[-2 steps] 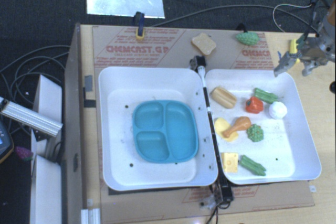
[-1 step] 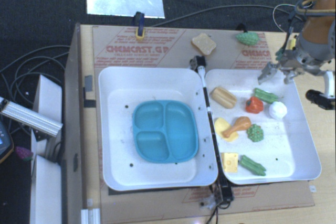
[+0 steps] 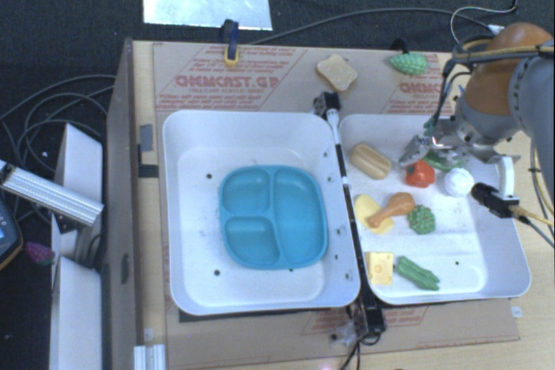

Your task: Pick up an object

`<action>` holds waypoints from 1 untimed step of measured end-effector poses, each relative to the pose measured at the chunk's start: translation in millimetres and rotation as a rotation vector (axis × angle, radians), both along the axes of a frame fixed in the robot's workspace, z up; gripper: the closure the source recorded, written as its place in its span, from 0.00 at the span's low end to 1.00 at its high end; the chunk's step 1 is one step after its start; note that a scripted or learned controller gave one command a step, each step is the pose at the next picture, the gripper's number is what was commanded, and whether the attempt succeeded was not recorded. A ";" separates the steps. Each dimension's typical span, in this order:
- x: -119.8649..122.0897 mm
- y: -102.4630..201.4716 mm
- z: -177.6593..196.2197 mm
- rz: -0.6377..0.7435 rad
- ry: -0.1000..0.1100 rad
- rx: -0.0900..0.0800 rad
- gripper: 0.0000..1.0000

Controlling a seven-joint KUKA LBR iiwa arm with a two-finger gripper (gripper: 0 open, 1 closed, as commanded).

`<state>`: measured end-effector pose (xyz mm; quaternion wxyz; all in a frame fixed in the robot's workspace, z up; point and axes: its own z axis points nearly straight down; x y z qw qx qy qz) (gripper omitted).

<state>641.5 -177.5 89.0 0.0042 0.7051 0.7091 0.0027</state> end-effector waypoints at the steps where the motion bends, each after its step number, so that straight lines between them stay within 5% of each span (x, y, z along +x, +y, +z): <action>1: 1.8 -2.0 12.4 0.002 -0.008 -0.006 1.00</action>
